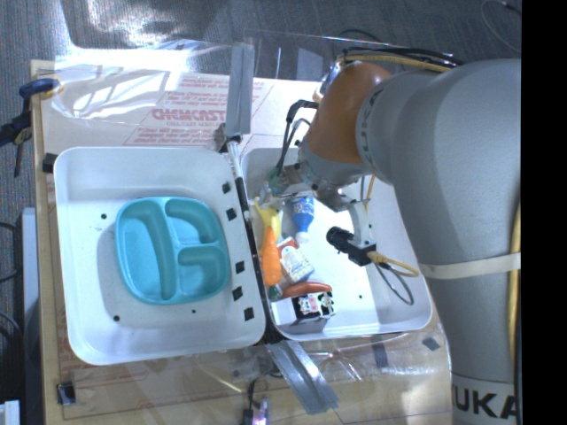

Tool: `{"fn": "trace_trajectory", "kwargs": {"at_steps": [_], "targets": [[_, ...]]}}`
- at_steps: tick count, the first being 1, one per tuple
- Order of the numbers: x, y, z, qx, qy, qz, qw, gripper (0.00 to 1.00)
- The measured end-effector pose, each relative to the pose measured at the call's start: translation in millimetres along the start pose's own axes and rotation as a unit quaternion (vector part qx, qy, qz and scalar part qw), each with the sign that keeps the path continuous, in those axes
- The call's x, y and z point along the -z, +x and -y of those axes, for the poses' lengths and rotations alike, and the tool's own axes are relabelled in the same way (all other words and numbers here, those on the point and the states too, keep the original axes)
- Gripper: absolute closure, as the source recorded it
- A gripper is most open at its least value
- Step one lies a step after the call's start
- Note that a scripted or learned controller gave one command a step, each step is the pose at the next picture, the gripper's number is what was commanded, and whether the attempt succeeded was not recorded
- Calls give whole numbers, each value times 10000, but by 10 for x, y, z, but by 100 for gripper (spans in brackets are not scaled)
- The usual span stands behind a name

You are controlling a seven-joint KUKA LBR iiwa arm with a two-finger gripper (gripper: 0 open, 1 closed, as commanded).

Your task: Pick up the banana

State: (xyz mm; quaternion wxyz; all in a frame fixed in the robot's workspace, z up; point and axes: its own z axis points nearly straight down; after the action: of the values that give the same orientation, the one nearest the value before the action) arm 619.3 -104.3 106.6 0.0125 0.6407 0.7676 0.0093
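— Pincer [288,186], camera view: position and state?

— Low over the far left part of the right bin [399,312], on the end of the grey arm [461,166] that reaches in from the right. The wrist body covers it from above, so I cannot tell whether it is spread or pressed together. Nothing is seen held.

— Banana?

— The banana [266,220] is in the right bin, lying along the left wall, just beside the pincer on the side nearer the camera. A blue-and-white bottle [304,212] is just beside it on the right. An orange carrot-like piece [271,262] sits at its near end, touching or nearly so; I cannot tell which.

— Step in hand?

— Judged: approach over the banana, grasp not yet shown. The banana rests on the bin floor, so no lift has begun.

— What does the next move call for?

— Judged: a descent centred on the banana, closing across its narrow width. The wall on one side and the bottle on the other leave little room, so the risk is catching the bottle or pinching the wall. After that, a straight lift.

— Count?

— Bins: two. The left bin [80,184] holds one teal divided plate [173,248]. The right bin holds:
- one banana
- one bottle
- one orange piece
- one white-and-red packet [295,260]
- one red piece [307,287]
- one small black box [310,306]
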Motion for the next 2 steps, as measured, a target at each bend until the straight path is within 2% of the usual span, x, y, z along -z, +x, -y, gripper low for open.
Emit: {"fn": "trace_trajectory", "kwargs": {"at_steps": [1,2], "targets": [[-8,15,-76,-490,28,9,9988,0],[-7,61,-40,-295,10,2,9996,0]]}}
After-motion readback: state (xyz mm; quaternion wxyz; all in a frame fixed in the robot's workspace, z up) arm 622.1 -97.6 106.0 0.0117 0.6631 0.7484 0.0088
